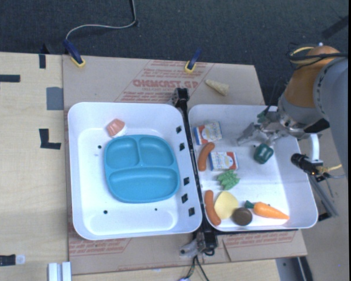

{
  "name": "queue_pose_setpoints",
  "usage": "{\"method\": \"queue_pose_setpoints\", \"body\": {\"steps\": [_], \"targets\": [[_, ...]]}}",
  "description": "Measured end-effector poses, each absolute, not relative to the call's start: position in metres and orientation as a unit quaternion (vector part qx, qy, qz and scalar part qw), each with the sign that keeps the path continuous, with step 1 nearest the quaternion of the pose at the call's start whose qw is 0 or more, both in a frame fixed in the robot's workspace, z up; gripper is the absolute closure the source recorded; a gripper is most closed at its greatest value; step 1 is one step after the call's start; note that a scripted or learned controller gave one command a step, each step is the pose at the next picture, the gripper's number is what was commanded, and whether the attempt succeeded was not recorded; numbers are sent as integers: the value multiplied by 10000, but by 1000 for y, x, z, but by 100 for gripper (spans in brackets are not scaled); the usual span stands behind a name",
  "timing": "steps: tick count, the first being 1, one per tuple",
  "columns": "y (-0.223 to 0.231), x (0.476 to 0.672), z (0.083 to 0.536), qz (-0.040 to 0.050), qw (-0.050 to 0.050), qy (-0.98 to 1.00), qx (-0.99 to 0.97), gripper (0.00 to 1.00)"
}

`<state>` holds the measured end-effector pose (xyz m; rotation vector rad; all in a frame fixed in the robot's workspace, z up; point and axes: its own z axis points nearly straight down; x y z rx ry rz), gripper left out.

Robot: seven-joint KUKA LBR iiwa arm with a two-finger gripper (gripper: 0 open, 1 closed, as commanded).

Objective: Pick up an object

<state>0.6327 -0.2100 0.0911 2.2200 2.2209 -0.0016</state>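
Gripper seen spread open, nothing held, poised just above dark green object in right bin. Approach step judged underway; descent and closing required next.

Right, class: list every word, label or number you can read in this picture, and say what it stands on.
"CHEMCAST GP", in red print, on the brown cardboard sheet under the bins.
Smaller red print beside it: too blurred to read.
Printing on two small cartons in the right bin: too small to read.
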Motion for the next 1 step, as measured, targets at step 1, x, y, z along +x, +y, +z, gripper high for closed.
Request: {"method": "queue_pose_setpoints", "body": {"steps": [1], "targets": [[-223,607,88,20,27,7079,7063,0]]}}
